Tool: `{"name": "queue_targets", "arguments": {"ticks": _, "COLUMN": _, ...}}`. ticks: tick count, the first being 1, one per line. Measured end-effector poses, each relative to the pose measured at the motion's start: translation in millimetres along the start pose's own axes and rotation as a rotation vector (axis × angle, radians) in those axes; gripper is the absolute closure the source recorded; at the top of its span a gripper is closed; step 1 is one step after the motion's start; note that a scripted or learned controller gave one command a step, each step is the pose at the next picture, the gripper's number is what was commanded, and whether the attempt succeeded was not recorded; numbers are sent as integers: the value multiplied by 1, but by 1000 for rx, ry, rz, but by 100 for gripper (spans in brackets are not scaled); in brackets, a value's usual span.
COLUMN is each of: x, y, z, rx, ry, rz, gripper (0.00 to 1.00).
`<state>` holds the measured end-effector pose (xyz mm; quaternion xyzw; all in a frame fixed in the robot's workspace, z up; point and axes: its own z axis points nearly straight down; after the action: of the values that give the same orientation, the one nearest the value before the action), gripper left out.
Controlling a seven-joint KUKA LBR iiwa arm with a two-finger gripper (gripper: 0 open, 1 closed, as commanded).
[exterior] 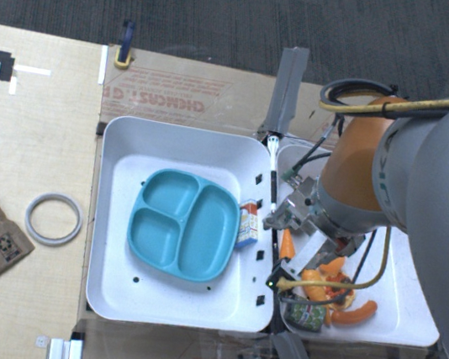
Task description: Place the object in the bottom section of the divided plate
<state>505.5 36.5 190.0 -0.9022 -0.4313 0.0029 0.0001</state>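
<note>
Beside blue divided plate [184, 225]: small white-orange carton [248, 225].

A teal divided plate [184, 225] is seen lying flat in the left white bin [105, 282], its three sections bare. A small white-and-orange carton [248, 224] is seen lying just beside the plate's right rim.

The divided plate [185, 225] is plain turquoise, lying in a white bin [110, 198]. The arm [433, 158] is grey with an orange band [363, 168]. A grey tape ring [53, 217] lies on the pale wood tabletop [18, 140].
</note>
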Motion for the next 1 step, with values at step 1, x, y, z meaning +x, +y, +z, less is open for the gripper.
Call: {"name": "queue_targets", "arguments": {"ticks": 1, "x": 36, "y": 52, "z": 0, "rx": -1, "ry": 0, "rz": -244, "gripper": 0}}
